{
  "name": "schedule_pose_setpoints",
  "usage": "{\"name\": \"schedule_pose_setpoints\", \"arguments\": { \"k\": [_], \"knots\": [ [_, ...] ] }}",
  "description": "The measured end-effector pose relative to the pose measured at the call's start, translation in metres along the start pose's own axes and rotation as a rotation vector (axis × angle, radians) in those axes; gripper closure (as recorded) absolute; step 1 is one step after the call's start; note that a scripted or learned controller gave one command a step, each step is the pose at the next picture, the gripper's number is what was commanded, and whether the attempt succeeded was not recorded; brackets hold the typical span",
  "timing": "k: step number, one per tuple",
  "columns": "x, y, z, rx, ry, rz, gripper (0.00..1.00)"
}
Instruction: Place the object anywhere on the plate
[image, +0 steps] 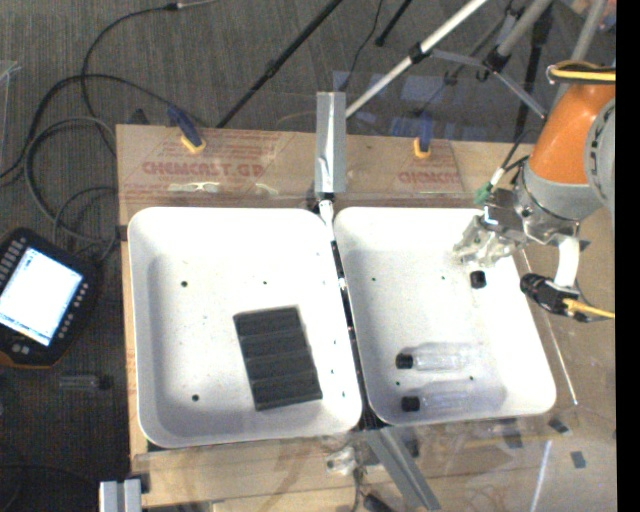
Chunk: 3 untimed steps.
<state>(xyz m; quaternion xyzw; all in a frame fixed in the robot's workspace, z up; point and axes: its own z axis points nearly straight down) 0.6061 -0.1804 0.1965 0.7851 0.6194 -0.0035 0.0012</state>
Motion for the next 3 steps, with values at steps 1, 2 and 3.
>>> {"name": "schedule_pose_setpoints", "arguments": {
  "k": [1, 2, 3],
  "knots": [
    [0.099, 0.04, 0.01, 0.0, 0.005, -0.006, 1.0],
    [0.138, 0.008, 0.013, -0.001, 0.004, -0.254, 1.0],
    [0.22, -0.022, 0.012, -0.001, 0.006, -0.362, 1.0]
  ]
}}
